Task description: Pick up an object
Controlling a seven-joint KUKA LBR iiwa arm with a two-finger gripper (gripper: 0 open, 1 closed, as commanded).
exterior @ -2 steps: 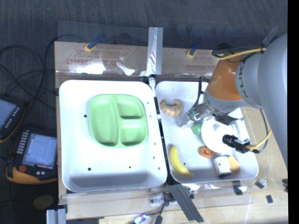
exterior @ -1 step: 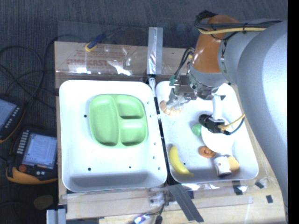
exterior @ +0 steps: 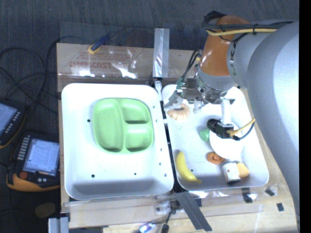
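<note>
My claw (exterior: 183, 99): at the right bin's (exterior: 252, 155) far left corner; open or closed, I cannot tell.
Shell-like pastry (exterior: 178, 112): just below my claw.
Banana (exterior: 185, 167): well below my claw, by the bin's near edge.
Green tray (exterior: 122, 124): to my claw's left, in the left bin (exterior: 77, 144).

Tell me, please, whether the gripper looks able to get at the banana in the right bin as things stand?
Probably yes. The banana lies by itself near the front left of the right bin, with nothing on top of it. The gripper sits over the bin's far end, so it would have to travel forward.
</note>
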